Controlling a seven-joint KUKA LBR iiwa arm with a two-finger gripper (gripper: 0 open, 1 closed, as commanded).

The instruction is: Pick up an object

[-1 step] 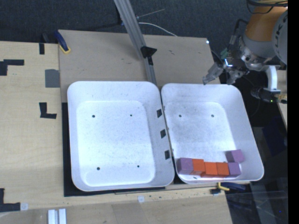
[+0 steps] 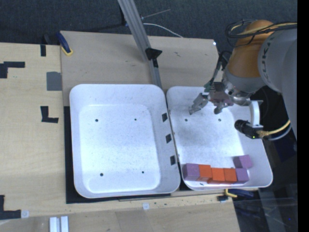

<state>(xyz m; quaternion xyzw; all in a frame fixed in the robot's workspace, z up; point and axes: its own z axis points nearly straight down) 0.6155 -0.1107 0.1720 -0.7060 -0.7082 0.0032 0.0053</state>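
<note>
My gripper hangs over the far part of the right bin, its two fingers spread apart with nothing between them. Along that bin's near wall lies a row of blocks: a purple block at the left, an orange block beside it, another orange block, and two purple blocks stacked at the right end. The gripper is well away from the row, toward the far end of the bin.
The left bin sits beside the right one. A slanted metal rail runs from the top down to the bins' shared edge. A blue clip lies at the bench's far left corner.
</note>
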